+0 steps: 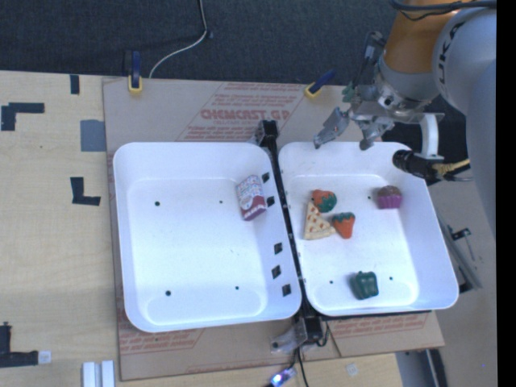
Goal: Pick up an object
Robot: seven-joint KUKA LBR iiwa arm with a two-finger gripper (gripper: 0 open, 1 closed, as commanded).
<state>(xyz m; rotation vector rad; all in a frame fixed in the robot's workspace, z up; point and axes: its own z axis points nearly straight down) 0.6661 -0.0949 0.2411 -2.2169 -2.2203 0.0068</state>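
The grey two-finger gripper [349, 135] hangs spread wide and empty over the right white bin's [431, 240] far rim. It looks like the approach step. The nearest target, a red-and-green toy vegetable [324, 200], lies below the fingers, so the next move is a descent.

Running off the frame's top and right edges: the arm [451, 31], orange band partly cropped. Reading too small: print on the red-and-white packet [251, 197]. Staying partly covered by both bins: red lettering on the cardboard sheet [234, 115].
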